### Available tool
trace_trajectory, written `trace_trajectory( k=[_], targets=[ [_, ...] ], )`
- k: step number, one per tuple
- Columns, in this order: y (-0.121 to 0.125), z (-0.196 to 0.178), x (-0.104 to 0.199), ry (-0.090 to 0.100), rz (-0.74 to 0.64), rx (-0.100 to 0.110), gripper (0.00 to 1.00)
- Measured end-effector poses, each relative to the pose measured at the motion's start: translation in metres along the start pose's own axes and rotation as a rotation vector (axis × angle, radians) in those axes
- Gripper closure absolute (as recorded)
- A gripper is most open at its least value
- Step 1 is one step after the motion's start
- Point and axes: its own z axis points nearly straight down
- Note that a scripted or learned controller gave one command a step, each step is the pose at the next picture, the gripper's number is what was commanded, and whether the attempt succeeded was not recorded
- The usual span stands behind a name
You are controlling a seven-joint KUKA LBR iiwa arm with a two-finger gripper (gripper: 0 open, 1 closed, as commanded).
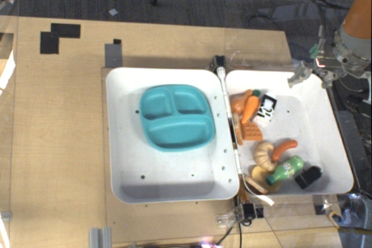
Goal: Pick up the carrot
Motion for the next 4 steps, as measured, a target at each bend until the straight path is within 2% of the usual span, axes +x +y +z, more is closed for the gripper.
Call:
trace_trajectory(
  k=[1, 2, 3, 4],
  targets=[
    [-0.055, 0.094, 0.041, 0.004, 0.06, 0.01, 0.0],
    [-0.047, 0.136, 0.087, -0.003, 0.065, -0.019, 0.0],
    [0.023, 0.143, 0.084, -0.004, 0.119, 0.034, 0.0],
    [-0.041, 0.045, 0.158, 0.006, 0.431, 0.0, 0.0]
  ],
)
